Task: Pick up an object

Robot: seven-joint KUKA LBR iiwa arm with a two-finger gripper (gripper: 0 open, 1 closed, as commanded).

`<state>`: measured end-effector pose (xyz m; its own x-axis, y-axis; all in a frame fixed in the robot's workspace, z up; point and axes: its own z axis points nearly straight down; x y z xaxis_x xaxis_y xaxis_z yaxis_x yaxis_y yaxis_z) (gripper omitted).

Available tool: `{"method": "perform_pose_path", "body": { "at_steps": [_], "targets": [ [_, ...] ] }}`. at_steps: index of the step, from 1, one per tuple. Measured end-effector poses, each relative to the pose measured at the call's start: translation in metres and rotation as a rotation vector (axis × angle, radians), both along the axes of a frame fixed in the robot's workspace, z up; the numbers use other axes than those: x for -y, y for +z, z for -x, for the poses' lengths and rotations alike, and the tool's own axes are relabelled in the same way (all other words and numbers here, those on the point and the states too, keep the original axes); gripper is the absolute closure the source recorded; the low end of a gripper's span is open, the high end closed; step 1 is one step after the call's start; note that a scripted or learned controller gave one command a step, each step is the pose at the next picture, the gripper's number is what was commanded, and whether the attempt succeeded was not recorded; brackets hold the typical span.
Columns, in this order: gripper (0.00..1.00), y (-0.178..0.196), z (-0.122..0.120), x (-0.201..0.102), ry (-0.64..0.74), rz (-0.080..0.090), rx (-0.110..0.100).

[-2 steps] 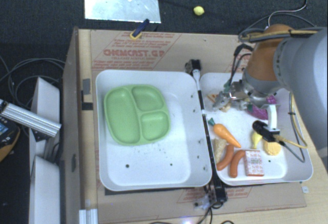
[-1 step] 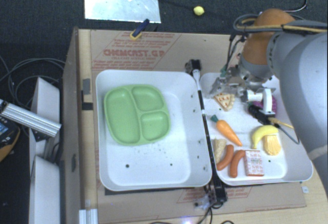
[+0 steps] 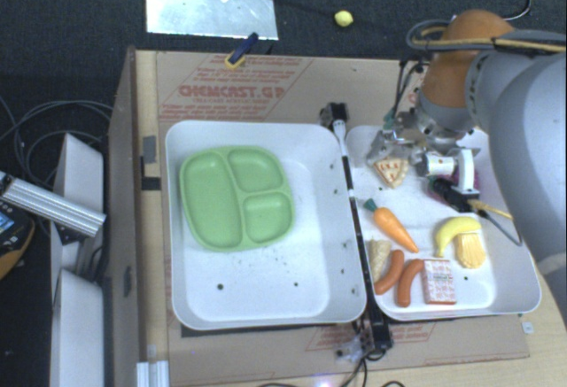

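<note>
The arm (image 3: 496,84) reaches in from the right, its orange band (image 3: 461,58) above the wrist, and the gripper (image 3: 394,150) hangs low over the far left corner of the right bin (image 3: 523,288). A tan, wedge-shaped toy, perhaps a pizza slice (image 3: 391,171), lies just beneath the gripper's tip; whether the gripper is clenched on it or released cannot be told, since the wrist and its metal fittings crowd that spot.

The other objects lie in the same bin, nearer the camera. An orange carrot (image 3: 392,227) lies aslant by the bin's left wall. Below it sit a pale cone-like piece (image 3: 378,258) and two sausages (image 3: 400,276) side by side, with a small red-and-white box (image 3: 438,281) just to their right. A yellow banana (image 3: 453,231) curves near the middle of the bin, touching a yellow corn-like piece (image 3: 470,250).

The left bin (image 3: 204,297) holds a green divided plate (image 3: 236,197) with three compartments. Both bins rest on a cardboard sheet (image 3: 292,80) on the bench.
</note>
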<state>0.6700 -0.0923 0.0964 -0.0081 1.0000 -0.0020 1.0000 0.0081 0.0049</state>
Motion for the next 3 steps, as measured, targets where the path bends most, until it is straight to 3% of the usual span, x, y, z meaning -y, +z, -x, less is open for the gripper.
{"method": "perform_pose_path", "body": {
  "at_steps": [1, 2, 3],
  "targets": [
    [1.00, 0.089, 0.076, -0.038, -0.004, -0.002, -0.001],
    [0.00, 0.088, 0.077, -0.038, -0.005, -0.002, -0.003],
    [0.00, -0.003, 0.059, -0.002, -0.005, -0.001, 0.003]
  ]
}}
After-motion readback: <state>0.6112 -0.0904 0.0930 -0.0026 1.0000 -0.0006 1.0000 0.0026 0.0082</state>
